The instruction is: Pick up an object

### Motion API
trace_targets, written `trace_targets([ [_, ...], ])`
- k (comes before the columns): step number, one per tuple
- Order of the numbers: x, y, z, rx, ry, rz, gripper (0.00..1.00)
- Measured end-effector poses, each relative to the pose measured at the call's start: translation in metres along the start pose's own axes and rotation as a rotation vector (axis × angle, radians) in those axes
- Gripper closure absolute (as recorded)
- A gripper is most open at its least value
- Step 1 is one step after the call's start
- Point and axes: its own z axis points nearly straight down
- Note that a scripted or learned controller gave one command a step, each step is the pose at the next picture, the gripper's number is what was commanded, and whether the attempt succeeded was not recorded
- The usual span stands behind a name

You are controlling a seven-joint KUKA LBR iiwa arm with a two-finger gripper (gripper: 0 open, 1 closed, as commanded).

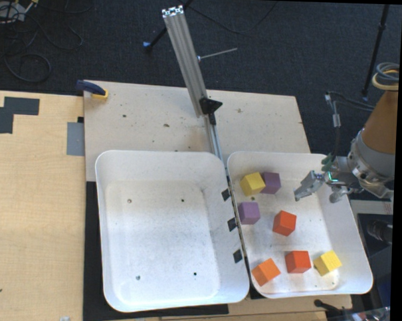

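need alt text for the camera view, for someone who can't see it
A grey robot arm's gripper hangs open above the right white bin, which holds seven small blocks: two yellow, two purple, two red and one orange block. The left white bin sits beside it on a wooden bench.

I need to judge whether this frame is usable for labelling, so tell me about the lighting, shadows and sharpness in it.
Camera view: light is even and soft, with no harsh glare on the white bins; the blocks, such as the red one, cast only faint short shadows; the gripper looks slightly soft and small, so its fingers are hard to read; the dark floor at the top is underexposed, while block colours stay distinct.
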Motion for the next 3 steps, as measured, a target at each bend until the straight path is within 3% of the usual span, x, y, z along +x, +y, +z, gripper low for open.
trace_targets([
  [2,-0.009,-0.005,0.125,0.007,0.001,0.0,0.0],
  [3,-0.008,-0.003,0.155,-0.004,0.002,0.001,0.0],
])
